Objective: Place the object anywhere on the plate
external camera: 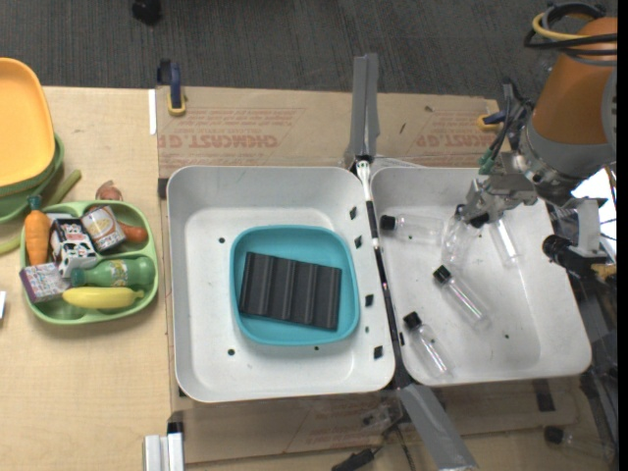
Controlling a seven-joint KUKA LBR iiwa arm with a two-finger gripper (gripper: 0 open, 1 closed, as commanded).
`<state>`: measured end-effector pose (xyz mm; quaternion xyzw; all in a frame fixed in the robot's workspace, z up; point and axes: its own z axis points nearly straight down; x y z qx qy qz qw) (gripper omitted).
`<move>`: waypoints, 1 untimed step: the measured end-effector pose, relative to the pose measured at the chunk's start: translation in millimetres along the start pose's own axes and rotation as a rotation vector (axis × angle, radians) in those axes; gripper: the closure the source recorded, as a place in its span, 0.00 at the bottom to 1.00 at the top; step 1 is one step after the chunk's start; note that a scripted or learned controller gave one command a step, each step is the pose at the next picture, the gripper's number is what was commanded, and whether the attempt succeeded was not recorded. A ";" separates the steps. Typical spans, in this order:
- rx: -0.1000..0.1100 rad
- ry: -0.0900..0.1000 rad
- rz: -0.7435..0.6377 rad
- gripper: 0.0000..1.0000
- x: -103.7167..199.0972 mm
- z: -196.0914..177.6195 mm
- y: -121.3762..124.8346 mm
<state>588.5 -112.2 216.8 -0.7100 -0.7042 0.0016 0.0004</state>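
I can't tell the gripper state, clear vial blurs it; I count four vials; black block on plate.

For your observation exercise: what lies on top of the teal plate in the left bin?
A dark ribbed rectangular block lies flat on the teal plate. The plate's middle beneath it is covered, so anything there can't be seen.

Single fixed cam, mounted above the bench, looking down at a slant. Wide shot, not close: both white bins sit mid-frame side by side, floor along 12 o'clock, arm enters around 2 o'clock. Tray of toy food at 9 o'clock.
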 end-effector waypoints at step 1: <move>0.000 0.000 0.000 0.00 0.0 -0.1 0.0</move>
